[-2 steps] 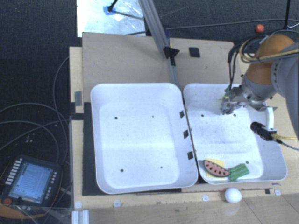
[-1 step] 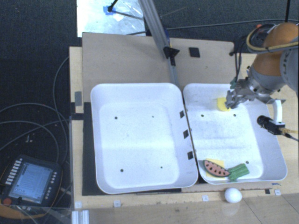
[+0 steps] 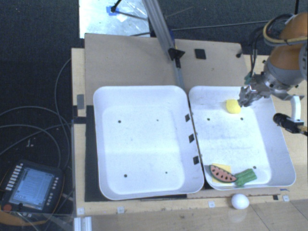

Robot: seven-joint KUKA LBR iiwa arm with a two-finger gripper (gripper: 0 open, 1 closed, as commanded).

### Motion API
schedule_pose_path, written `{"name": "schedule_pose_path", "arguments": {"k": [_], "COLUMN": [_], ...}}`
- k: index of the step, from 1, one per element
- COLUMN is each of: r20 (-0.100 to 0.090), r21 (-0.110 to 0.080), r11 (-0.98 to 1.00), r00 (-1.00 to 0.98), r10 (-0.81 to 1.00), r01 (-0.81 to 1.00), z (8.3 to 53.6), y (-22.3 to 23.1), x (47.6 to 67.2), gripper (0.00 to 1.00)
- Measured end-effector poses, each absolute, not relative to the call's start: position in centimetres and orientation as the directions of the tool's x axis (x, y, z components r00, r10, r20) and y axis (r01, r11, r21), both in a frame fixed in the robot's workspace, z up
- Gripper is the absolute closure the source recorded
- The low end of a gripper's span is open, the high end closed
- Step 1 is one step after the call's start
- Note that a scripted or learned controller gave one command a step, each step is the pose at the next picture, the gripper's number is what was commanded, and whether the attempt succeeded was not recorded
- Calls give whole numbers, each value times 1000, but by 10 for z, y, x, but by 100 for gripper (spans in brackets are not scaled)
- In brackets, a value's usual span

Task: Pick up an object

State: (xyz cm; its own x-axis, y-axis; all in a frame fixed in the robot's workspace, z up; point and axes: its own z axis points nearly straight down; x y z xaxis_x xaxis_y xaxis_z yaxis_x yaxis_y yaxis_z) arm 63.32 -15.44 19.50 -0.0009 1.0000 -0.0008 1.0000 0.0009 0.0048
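I hang my fingers [image 3: 246,98] at the yellow block's [image 3: 233,106] two o'clock edge in the right bin [image 3: 281,153], lining up a grasp; their opening I cannot tell.

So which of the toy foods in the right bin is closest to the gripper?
The yellow piece, right beside the gripper at the bin's far end; the watermelon slice and green piece lie at the near edge.

The desk [image 3: 130,57] is a pale brown board with a dark mat under the bins. Two shallow white bins sit on it side by side, edges touching: the left bin [image 3: 144,138] and the right bin [image 3: 240,138]. A small white ball [image 3: 239,201] lies on the desk just in front of the right bin's near rim. A small black square [image 3: 200,54] lies near the far edge.
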Motion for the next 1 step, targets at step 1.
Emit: {"name": "schedule_pose_path", "arguments": {"k": [1], "r20": [-1], "r21": [4], "r11": [1], "r00": [-1], "r10": [1000], "r01": [1000], "z": [238], "y": [-154], "x": [634], "gripper": [100]}}
